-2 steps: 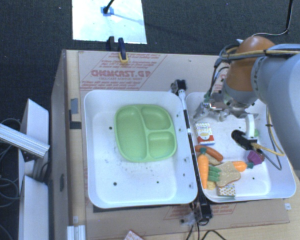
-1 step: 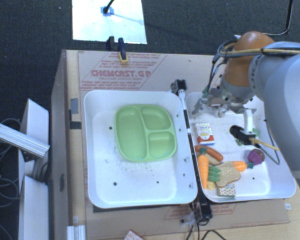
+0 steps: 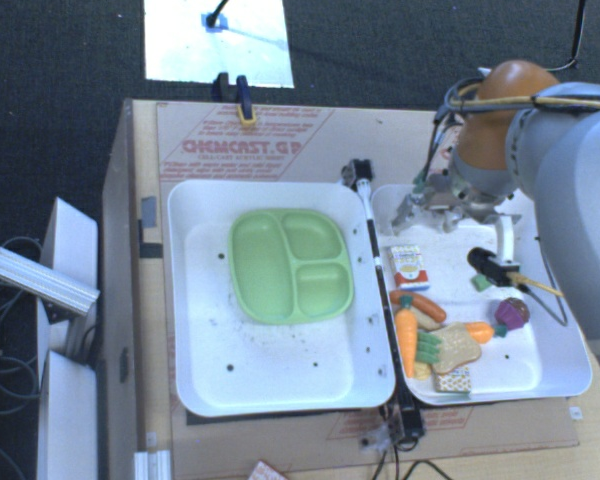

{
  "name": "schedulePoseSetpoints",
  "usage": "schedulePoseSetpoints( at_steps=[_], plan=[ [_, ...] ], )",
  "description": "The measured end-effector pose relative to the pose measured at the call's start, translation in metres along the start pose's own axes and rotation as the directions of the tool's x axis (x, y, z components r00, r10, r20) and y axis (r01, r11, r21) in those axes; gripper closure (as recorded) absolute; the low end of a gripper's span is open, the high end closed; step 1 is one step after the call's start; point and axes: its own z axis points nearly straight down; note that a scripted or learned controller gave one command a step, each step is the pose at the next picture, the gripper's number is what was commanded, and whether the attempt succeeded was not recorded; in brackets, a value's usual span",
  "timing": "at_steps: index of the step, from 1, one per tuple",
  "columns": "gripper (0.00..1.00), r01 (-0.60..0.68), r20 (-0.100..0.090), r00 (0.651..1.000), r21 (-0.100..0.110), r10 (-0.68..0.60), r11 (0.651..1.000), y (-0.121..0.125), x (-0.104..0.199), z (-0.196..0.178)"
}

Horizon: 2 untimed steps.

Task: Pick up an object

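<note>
The right bin point(image 3: 560, 368) holds toy food. A small white and red carton point(image 3: 408, 265) lies near its left wall, with a sausage point(image 3: 421, 306) below it. Further forward lie a carrot point(image 3: 407, 340), a bread slice point(image 3: 454, 347), a small orange piece point(image 3: 481, 333) and a cracker point(image 3: 453, 380). A purple piece point(image 3: 511, 313) sits to the right. My gripper point(image 3: 414, 211) hangs low over the bin's back left part, just behind the carton. I see nothing held in it.
The left bin point(image 3: 205, 368) holds a green divided plate point(image 3: 288, 265). A black ridge point(image 3: 378, 278) runs between the bins. The grey arm point(image 3: 565, 168) covers the right bin's back right corner.
</note>
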Motion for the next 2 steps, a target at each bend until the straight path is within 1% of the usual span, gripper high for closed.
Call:
schedulePoseSetpoints(
  at_steps=[1,2],
  plan=[
    [0.00,0.003,-0.001,1.000,0.001,-0.003,1.000,0.000,0.014,0.001],
    [0.00,0.000,-0.001,1.000,0.003,0.000,1.000,-0.061,0.010,0.001]
  ],
)
